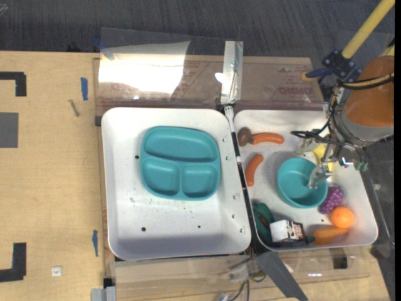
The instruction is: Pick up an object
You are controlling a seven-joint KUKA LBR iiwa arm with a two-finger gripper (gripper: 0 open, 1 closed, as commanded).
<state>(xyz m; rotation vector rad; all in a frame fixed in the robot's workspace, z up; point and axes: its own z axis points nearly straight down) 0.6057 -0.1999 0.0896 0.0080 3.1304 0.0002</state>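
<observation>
Two shallow white bins sit side by side on the tan wooden surface (44,187): the left bin (119,224) in the middle of the frame, the right bin (366,231) at centre right. One teal three-compartment plastic tray (180,162) lies in the left bin.

The grey arm with its orange band (371,102) enters at the upper right and is cut off by the frame edge. Its jaws (318,175) hang over the right rim of one teal plastic bowl (299,184) in the right bin. The fingertips are small, blurred and tangled with cabling, so how far apart they stand cannot be told, nor whether anything sits between them.

Counted in the right bin: two orange sausage-shaped pieces, one (268,138) lying level at the top of the bin, one (252,169) slanted just left of the bowl; one small brown round item (243,136) at the upper left corner; one purple grape cluster (333,199) touching the bowl's lower right; one orange ball (342,217) just below it; one orange carrot-like piece (327,234) along the bottom wall; one dark green item (262,215) and one black-and-white packet (287,231) at the lower left, both hard to identify. A yellow piece (319,152) beside the jaws is partly hidden by cables.
</observation>
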